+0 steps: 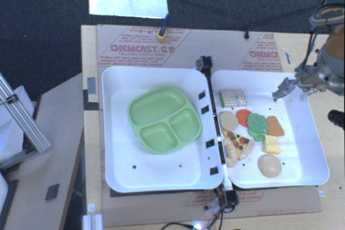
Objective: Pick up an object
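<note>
Red lettering reading "CHEMCAST GP" runs across the protective sheet point(141, 47) on the worktop point(59, 116) behind the left bin, and the same print repeats behind the right bin, partly cut off.

The arm point(331, 56) reaches in from the right, its wrist over the far right corner of the right bin point(312, 137). The gripper point(284, 89) points left and slightly down, above bare bin floor near the far wall; whether its fingers are spread or pressed together cannot be told, and nothing shows between them.

The objects to pick lie in the left half of the right bin: a small speckled block point(233, 98) farthest back, then a tan oval piece point(229, 120), a red round piece point(243, 115), a green leafy piece point(257, 125) and an orange piece point(275, 126) close together. Nearer lie a pizza slice point(237, 144), a yellow block point(271, 144) and a pale egg-shaped piece point(269, 165). All sit left of and nearer than the gripper.

The left bin point(116, 169) holds a green divided plate point(164, 119). A black clipped divider point(211, 121) joins the bins. A yellow-and-blue clamp point(163, 31) sits at the far edge of the sheet.
</note>
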Available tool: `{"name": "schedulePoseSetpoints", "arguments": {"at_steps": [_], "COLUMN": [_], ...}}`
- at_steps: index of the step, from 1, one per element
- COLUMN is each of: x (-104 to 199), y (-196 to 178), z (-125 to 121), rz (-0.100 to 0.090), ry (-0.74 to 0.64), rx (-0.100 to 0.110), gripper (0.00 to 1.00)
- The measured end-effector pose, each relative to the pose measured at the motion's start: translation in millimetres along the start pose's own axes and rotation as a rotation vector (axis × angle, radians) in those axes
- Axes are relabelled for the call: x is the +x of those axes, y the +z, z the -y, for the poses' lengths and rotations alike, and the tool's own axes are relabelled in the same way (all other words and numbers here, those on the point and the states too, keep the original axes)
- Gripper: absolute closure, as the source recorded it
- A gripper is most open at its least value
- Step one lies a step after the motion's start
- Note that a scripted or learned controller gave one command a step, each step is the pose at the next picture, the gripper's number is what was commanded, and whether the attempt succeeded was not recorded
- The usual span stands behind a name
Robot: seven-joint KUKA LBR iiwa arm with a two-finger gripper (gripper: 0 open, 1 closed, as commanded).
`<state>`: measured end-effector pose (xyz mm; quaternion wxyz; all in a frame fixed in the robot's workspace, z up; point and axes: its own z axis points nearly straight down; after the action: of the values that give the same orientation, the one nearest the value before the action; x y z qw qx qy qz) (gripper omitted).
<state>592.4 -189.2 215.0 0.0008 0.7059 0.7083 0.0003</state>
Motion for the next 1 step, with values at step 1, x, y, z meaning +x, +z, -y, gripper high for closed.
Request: {"name": "schedulePoseSetpoints", "arguments": {"at_steps": [1], "x": [1.0], "y": [61.9], "z": [-4.0], "rz": [-0.001], "ry": [0.001], "rx": [0.003], "gripper": [0.00]}}
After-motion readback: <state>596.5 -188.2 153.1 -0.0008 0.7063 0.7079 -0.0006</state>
